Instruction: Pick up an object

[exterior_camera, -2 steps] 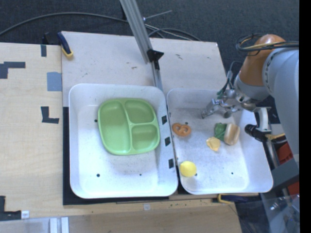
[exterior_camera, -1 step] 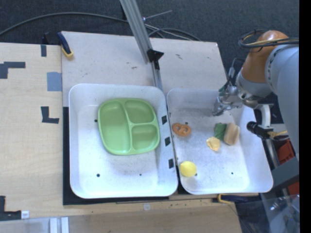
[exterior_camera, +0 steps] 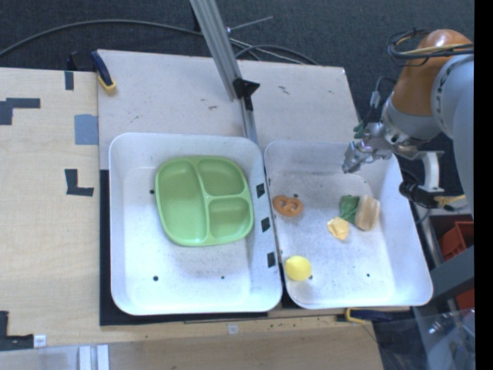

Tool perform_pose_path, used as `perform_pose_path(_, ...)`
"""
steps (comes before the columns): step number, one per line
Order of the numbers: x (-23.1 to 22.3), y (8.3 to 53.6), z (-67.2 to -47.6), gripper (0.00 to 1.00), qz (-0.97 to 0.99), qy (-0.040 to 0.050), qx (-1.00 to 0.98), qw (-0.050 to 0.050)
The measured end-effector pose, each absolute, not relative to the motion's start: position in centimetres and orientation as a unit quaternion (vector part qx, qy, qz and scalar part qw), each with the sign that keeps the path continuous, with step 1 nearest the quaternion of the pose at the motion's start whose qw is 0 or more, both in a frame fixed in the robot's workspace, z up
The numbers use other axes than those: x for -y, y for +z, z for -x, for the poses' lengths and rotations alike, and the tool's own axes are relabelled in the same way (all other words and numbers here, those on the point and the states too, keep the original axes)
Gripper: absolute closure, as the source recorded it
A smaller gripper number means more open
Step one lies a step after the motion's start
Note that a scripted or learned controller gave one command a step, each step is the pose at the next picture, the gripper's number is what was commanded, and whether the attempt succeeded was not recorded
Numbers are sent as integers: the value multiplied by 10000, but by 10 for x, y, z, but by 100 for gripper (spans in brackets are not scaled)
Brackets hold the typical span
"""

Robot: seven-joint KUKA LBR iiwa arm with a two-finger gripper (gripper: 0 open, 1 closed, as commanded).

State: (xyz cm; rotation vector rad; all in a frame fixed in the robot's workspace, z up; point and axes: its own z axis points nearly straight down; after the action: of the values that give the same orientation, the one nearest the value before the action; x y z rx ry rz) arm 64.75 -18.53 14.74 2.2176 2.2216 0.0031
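The right bin point(exterior_camera: 400, 268) holds an orange pretzel-shaped piece point(exterior_camera: 288, 205), a yellow ball point(exterior_camera: 298, 268), a small yellow piece point(exterior_camera: 338, 228), a green piece point(exterior_camera: 350, 205) and a tan block point(exterior_camera: 367, 213). My gripper point(exterior_camera: 354, 160) hangs over the bin's far right corner, above and a little behind the green piece and tan block. Nothing shows between its fingers. The fingertips are too small and dark to read.
A green divided plate point(exterior_camera: 205, 200) lies in the left bin point(exterior_camera: 131, 284). A metal pole point(exterior_camera: 219, 41) slants down to the divide between the bins. Cables lie on the dark floor behind the bench.
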Motion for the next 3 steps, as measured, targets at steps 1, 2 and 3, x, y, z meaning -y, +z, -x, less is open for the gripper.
perform_pose_path(1,189,203,-639,100,-7069,10,-7074,21)
perform_pose_path(2,189,239,-640,100,-7066,9,-7077,16)
perform_pose_path(3,132,246,-633,100,-7049,5,-7093,-4)
